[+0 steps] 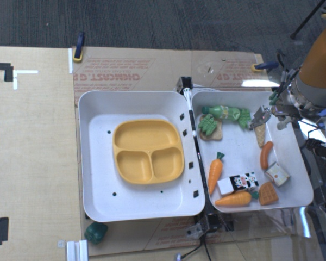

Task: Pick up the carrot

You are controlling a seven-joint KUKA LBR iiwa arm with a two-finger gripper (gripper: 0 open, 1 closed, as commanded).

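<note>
Care is needed: the carrot [215,171] lies at the right bin's [293,197] left wall, green top toward the worktop's far edge. The claw [269,116], seemingly open and empty, hovers well apart and should be centred over it, fingers straddling.

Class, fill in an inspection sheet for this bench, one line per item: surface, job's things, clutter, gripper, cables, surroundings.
Surface: left bin holds a yellow tray; right bin holds toy food.
Job's things: two carrots, one upright, one lying at the near wall.
Clutter: sausage, waffle, milk carton, green vegetables.
Gripper: gripper over the right bin's far right, holding nothing.
Cables: cable below the bins.
Surroundings: cardboard, blue clamp, dark floor.
</note>
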